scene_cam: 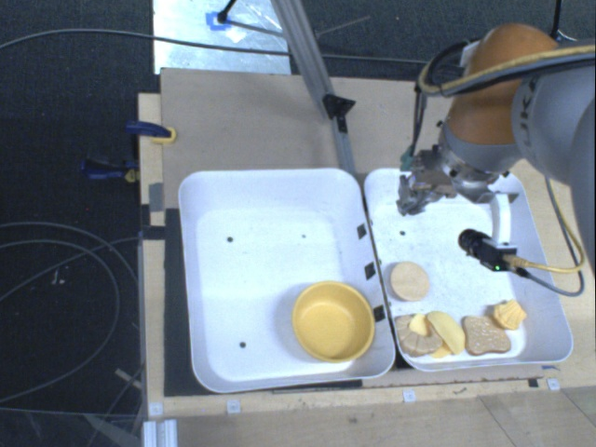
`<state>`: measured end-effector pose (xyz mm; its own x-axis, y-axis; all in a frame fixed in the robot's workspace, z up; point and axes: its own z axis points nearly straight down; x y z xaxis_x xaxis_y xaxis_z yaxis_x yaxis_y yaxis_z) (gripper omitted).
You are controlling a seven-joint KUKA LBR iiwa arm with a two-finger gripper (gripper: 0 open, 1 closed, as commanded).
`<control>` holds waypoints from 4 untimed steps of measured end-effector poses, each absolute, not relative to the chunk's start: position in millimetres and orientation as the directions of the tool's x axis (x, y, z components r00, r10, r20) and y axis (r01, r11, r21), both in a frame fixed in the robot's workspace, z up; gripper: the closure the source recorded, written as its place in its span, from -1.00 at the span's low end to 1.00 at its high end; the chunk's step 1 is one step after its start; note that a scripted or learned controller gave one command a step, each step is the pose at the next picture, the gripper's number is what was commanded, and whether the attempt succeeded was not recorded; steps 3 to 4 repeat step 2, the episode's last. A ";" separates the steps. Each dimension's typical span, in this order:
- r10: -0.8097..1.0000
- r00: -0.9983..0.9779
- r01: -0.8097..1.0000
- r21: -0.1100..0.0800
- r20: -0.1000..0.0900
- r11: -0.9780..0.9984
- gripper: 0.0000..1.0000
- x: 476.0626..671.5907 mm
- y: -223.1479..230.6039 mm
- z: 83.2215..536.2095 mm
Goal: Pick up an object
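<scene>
Two shallow white plastic bins are set side by side on the bench; the left bin (pixel 233 222) bears a round yellow bowl (pixel 333 319) in its near right corner, hard by the wall shared with the right bin (pixel 545 277).

The candidates for picking are gathered in the right bin, presumably so that they sit within easy reach of the arm, which enters from the right: a flat round tan disc like a biscuit (pixel 409 281) near the bin's left wall; closer to the near wall, a huddle of a brown cookie-like piece (pixel 418 343) and a yellow banana-shaped piece (pixel 446 331), touching or overlapping; beside them a brown toast-shaped slab (pixel 486 335); and a small yellow lump (pixel 508 315) just beside that slab.

The two-finger gripper (pixel 413 199) is held over the far left part of the right bin, well apart from all these pieces; nothing is seen between its fingers; whether they are spread or closed cannot be told from this angle.

No object is judged to be lifted yet; a descent toward the tan disc, the nearest piece and standing alone, would seem simplest, the huddled pieces being harder to separate.
</scene>
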<state>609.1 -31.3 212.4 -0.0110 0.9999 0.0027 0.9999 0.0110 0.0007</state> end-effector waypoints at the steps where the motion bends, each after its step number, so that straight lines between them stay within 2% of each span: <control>1: 1.000 -0.011 1.000 -0.001 0.002 0.011 1.00 594.1 19.4 206.0; 2: 1.000 -0.012 1.000 0.002 0.003 0.012 1.00 577.5 77.2 221.6; 4: 1.000 -0.012 1.000 0.002 0.003 0.012 1.00 577.5 77.2 221.6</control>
